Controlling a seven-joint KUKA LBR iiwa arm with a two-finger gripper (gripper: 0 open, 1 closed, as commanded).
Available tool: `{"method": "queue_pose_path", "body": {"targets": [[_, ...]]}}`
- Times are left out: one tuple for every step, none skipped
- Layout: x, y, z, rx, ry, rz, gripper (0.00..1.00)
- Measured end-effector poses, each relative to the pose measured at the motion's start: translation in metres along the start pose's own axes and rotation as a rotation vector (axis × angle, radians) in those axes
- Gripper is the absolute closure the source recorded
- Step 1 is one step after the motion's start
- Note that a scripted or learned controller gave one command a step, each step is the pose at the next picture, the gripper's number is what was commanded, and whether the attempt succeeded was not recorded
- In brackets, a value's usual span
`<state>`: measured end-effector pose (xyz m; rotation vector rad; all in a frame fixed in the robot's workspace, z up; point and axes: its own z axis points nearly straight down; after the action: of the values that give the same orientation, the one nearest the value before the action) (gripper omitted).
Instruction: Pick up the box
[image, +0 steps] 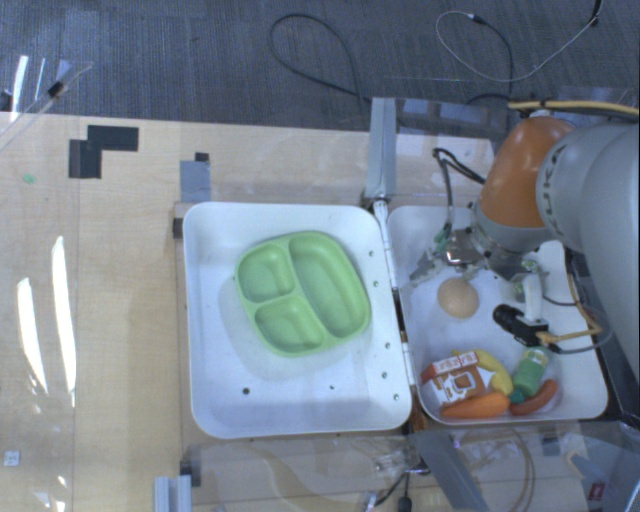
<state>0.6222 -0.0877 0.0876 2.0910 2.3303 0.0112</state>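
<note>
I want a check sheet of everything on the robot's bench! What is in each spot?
Surface: pale wood bench with two white bins, left bin and right bin, side by side.
Job's things: box, orange and white, lying in the right bin's near end, not held.
Clutter: green divided plate in the left bin; tan ball, banana, carrot, green bottle and a sausage in the right bin.
Claw: claw hangs over the right bin's far end, above the ball; fingers hard to read.
Cables: black cables on the grey floor beyond the bench.
Surroundings: black tape marks on the bench.
</note>
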Motion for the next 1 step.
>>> {"method": "queue_pose_path", "body": {"targets": [[-0.0055, 0.0105, 0.0007, 0.004, 0.003, -0.090, 0.00]]}}
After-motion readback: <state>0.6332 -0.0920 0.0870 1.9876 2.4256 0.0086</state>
